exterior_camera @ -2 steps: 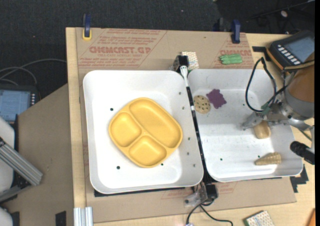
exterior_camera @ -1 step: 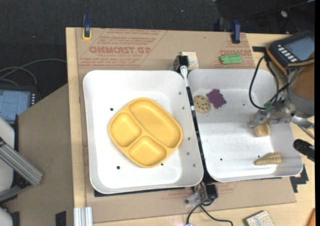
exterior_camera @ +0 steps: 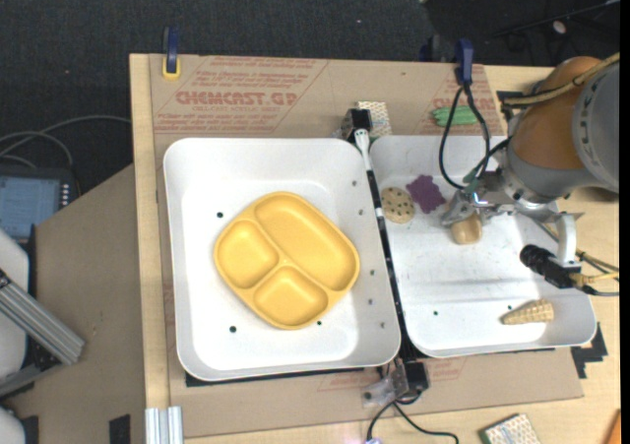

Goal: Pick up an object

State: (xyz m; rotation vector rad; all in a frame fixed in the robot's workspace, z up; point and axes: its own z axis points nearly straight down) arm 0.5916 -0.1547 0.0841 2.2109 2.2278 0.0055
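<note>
The right bin [exterior_camera: 472, 329] holds a round speckled cookie-like piece [exterior_camera: 397, 204] by its left wall, with a purple piece [exterior_camera: 427, 192] just right of it. Further right lies a tan lump [exterior_camera: 466, 230], and a waffle cone [exterior_camera: 529, 312] rests near the front right corner. My gripper [exterior_camera: 469, 208] reaches in from the right and sits low over the bin's back middle, directly above the tan lump. Whether it touches the lump cannot be made out. The purple piece is a short way to its left.
The left bin [exterior_camera: 197, 176] carries a yellow divided plate [exterior_camera: 285, 258]. A black cable fitting [exterior_camera: 539, 263] hangs off the arm over the right bin. The grey and orange wrist [exterior_camera: 551, 132] covers the bin's back right corner. A green item [exterior_camera: 455, 116] lies on the board behind.
</note>
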